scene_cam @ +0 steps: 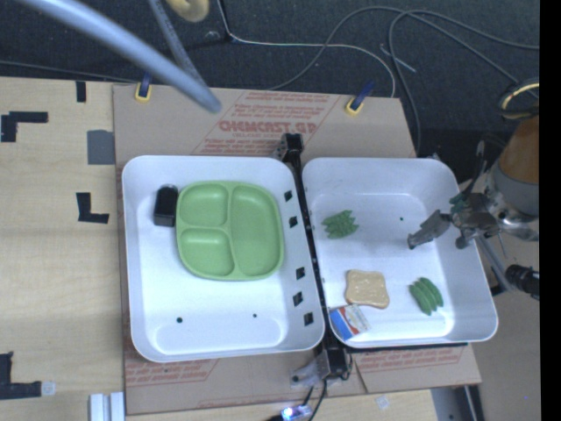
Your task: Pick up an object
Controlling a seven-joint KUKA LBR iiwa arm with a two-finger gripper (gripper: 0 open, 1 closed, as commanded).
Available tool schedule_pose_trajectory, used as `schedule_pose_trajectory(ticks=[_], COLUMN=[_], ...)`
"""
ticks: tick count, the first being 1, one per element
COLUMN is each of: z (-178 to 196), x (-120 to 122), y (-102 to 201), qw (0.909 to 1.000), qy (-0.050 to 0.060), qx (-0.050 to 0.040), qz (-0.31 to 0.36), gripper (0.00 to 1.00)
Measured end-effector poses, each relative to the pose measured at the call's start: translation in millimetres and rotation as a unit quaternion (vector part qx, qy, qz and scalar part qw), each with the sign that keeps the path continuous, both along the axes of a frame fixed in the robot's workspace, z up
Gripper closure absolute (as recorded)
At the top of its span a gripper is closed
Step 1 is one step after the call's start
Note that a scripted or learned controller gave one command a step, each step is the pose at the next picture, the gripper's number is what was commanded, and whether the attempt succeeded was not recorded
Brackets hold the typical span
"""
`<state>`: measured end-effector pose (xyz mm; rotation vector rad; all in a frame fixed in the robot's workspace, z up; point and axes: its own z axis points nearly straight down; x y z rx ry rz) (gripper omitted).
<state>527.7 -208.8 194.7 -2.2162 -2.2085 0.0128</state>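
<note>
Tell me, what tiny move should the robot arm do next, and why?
Probably slide the gripper a little toward the camera and down over the small green pea-pod toy. The gripper hangs above the right white bin near its right wall with nothing between its fingers, and that pod lies closest, with bare floor around it.

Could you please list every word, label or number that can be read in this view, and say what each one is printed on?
Red print on the brown cardboard sheet under the two white bins: several lines, too blurred to read.
Small red, white and blue packet in the right white bin: markings too small to read.
Black marks on the wooden bench: shapes, not letters.
No text is legible.
</note>
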Motion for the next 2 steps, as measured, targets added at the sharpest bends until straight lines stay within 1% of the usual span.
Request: schedule_pose_trajectory(ticks=[1, 2], z=[8, -51], x=[3, 5], y=[0, -8], qw=[1.0000, 1.0000], qy=[-0.007, -0.005], qx=[-0.0017, -0.0014], qz=[0.002, 0.002], gripper=[0.00, 0.00])
